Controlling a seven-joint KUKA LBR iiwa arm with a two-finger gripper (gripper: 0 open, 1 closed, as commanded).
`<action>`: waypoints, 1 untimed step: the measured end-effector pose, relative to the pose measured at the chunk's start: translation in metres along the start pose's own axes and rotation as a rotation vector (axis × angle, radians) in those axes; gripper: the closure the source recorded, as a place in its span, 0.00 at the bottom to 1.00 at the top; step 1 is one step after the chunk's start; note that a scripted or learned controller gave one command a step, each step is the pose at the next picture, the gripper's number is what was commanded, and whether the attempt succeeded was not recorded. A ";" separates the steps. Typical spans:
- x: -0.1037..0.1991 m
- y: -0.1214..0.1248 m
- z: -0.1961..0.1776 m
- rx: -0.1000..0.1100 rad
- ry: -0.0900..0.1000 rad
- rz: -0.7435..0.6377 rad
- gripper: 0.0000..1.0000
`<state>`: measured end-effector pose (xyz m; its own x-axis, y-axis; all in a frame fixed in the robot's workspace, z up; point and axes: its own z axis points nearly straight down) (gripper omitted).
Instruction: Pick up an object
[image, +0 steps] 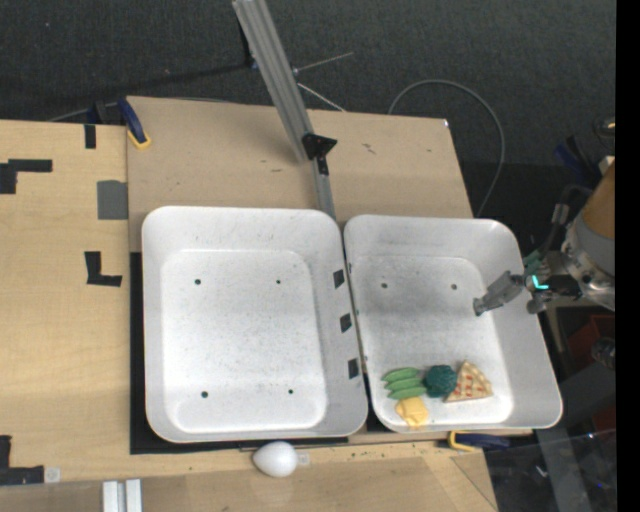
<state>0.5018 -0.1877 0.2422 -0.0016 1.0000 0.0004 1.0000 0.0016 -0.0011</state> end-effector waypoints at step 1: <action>0.007 -0.005 0.046 0.005 0.001 0.001 0.00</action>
<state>0.4970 -0.1810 0.1962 -0.0009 1.0000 0.0013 1.0000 0.0009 -0.0060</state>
